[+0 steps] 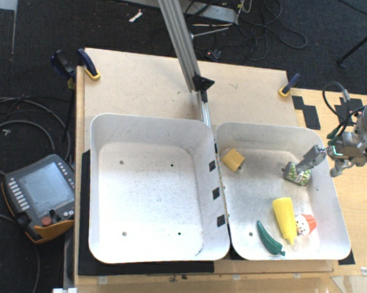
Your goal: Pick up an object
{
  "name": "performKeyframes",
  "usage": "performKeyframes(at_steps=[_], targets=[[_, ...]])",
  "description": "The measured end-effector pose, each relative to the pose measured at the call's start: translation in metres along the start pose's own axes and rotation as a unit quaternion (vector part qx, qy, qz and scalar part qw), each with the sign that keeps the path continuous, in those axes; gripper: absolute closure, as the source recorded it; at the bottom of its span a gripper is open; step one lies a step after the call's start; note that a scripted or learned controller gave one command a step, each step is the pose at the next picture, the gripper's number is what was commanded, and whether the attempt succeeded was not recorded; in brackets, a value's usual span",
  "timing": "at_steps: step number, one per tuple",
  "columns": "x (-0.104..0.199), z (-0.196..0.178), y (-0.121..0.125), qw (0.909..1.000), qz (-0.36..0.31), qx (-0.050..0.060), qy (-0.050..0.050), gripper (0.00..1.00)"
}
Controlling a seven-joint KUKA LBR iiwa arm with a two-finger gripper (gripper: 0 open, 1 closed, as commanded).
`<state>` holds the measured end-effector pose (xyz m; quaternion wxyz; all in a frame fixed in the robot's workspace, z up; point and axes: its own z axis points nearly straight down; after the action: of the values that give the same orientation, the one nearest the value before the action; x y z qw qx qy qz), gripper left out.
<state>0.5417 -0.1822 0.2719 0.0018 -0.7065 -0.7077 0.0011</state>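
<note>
The right bin (336, 203) holds several small things. A tan block (233, 159) lies near its left wall. Toward the front lie a yellow bottle-shaped toy (284, 219), a dark green curved piece (269, 237) and a red and white toy (304, 225). A green speckled object (297, 176) rests at the bin's back right. My gripper (318, 171) reaches in over the right rim and stands open. Its left finger (310, 160) slants down to touch the top of the speckled object. Nothing sits between the fingers.
The left bin (109, 131) stands beside the right one, with a shared ridge (218, 183) between them. A metal rail (181, 39) runs from the back down to the bins. A teach pendant (39, 192) lies off the bench at the left.
</note>
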Motion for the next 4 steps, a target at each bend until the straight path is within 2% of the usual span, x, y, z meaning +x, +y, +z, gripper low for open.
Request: performKeyframes(at_steps=[1,2,4], targets=[[0.000,-0.002,0.001,1.0000,0.000,-0.002,-0.001,0.00],[0.001,0.062,0.004,1.0000,0.001,0.001,0.000,0.00],[0.012,0.173,-0.008,1.0000,0.001,0.001,0.001,0.00]])
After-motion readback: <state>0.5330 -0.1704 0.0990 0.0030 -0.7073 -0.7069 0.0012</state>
